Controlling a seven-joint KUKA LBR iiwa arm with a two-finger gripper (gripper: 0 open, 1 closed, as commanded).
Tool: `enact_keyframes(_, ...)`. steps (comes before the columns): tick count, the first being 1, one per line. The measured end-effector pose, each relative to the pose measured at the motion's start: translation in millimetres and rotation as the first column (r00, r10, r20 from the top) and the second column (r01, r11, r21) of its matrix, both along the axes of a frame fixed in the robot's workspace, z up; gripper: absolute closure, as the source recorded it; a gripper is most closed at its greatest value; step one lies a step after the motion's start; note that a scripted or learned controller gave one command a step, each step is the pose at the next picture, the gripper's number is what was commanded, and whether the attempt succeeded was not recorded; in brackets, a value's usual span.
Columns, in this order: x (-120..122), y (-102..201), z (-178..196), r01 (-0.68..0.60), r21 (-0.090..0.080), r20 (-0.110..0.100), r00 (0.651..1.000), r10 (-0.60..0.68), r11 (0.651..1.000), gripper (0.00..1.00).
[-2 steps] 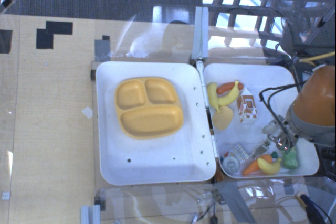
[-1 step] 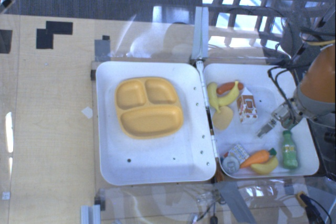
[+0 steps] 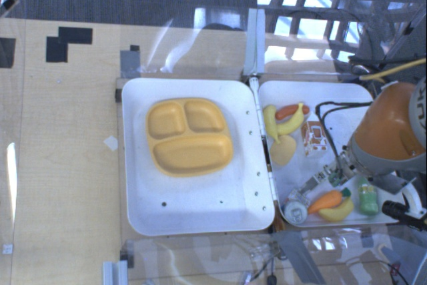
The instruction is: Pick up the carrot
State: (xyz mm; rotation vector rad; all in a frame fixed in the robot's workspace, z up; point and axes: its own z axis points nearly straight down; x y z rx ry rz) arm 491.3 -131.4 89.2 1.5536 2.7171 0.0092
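bright, even light | window glare top right | sharp focus

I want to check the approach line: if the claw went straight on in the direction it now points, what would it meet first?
Probably the small round silver can, which lies just beyond the claw; the orange carrot sits to one side of that line. Depth is unclear.

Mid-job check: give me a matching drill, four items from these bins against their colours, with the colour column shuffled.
Items:
1. carrot
2. divided tray
3. bottle
4. can

Colours:
A. silver
B. green
C. orange
D. yellow

Pairs: 1-C, 2-D, 3-B, 4-A
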Motion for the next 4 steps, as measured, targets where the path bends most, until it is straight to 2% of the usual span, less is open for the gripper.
enact_keyframes(1,0,-47,0,-0.142,-0.002,0.0,0.99,0.142,0.99,0.0)
enact_keyframes(2,3,-46,12,-0.144,-0.004,0.007,0.989,0.144,0.99,1.0)
enact_keyframes(3,-2,15,118,-0.158,-0.001,-0.007,0.987,0.158,0.988,1.0)
enact_keyframes(4,-2,15,118,-0.157,-0.001,-0.007,0.988,0.157,0.988,0.0)
